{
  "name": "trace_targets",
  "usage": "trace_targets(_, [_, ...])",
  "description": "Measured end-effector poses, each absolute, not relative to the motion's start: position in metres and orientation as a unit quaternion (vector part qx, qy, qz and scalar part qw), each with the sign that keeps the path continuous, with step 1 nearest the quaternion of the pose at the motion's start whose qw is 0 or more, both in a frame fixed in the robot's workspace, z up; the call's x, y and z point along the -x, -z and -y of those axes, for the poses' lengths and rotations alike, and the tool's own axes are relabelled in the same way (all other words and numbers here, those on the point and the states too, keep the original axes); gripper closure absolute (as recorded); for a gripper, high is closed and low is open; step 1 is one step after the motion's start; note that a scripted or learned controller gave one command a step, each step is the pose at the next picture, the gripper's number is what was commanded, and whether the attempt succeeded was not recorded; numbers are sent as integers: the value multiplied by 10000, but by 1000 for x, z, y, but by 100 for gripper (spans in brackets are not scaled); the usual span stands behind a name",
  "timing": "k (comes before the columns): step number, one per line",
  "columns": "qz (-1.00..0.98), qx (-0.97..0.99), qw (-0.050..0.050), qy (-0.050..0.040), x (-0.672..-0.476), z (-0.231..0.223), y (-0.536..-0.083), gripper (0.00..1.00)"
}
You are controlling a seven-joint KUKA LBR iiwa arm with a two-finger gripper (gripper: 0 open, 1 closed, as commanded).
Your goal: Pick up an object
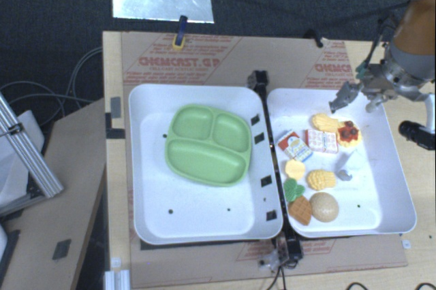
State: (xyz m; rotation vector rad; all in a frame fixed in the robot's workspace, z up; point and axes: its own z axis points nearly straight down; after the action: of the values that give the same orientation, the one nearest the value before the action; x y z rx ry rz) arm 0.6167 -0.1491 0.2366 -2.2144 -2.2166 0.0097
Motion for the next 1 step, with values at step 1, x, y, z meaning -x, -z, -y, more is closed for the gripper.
trace_targets(1, [7084,7058,-5,5,-619,149,-244,0])
